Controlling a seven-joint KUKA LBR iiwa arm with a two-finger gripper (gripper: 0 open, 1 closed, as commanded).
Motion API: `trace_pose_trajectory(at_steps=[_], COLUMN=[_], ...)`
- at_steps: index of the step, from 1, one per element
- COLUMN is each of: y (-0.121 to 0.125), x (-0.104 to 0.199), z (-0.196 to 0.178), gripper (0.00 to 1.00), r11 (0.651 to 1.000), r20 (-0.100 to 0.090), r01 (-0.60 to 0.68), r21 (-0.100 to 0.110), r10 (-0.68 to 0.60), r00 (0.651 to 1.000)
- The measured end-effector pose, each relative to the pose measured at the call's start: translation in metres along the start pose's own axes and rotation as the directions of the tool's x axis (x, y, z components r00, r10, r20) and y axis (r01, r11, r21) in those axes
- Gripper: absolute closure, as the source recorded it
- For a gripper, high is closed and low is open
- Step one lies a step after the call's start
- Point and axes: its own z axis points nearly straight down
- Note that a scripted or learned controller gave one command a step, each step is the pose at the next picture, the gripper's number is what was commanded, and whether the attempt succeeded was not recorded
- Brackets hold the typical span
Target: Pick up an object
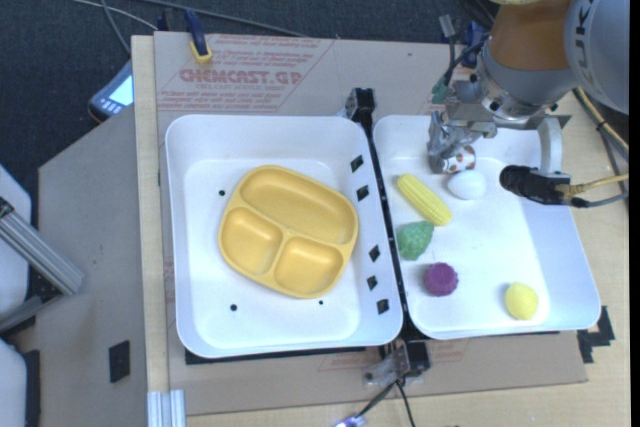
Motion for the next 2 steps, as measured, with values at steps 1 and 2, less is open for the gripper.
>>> trace_pose_trajectory(at_steps=[1, 2], y=[-0.003, 0.001], x=[0.048, 0.105], z=[0.0, -0.005], gripper=[1.0, 1.0], r11=[1.0, 1.0], r20=[0.0, 0.0], r01=[-0.001, 0.0], r21=[-0.001, -0.004], r10=[0.001, 0.0], r00=[1.0, 1.0])
